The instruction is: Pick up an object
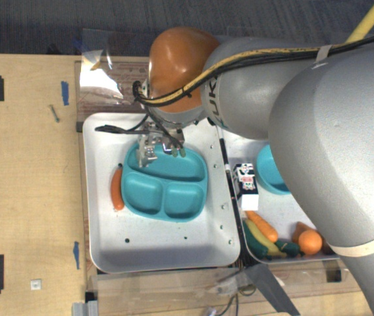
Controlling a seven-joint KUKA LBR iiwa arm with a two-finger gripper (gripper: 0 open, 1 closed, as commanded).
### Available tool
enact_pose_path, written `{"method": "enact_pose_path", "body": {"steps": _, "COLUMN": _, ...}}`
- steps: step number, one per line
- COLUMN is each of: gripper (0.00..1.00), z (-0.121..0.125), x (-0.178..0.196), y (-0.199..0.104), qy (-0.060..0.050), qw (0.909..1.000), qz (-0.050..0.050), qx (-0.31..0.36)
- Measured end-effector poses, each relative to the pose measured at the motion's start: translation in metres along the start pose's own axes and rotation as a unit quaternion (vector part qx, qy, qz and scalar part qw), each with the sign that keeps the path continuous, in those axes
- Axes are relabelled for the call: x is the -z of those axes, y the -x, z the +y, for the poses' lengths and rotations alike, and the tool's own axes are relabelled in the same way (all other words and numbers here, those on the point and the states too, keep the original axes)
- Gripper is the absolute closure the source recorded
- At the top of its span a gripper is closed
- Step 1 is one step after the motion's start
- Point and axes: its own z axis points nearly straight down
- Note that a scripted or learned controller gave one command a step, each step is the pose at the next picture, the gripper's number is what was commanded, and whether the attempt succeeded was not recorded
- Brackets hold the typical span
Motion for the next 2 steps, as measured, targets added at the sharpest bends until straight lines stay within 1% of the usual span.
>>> {"method": "enact_pose_path", "body": {"steps": 1, "gripper": 1.00, "z": -0.036, "x": 0.095, "y": 0.010, "qy": 0.000, "qw": 0.9772, "qz": -0.002, "qx": 0.212}}
{"method": "enact_pose_path", "body": {"steps": 2, "gripper": 1.00, "z": -0.032, "x": 0.168, "y": 0.010, "qy": 0.000, "qw": 0.9629, "qz": -0.002, "qx": 0.270}}
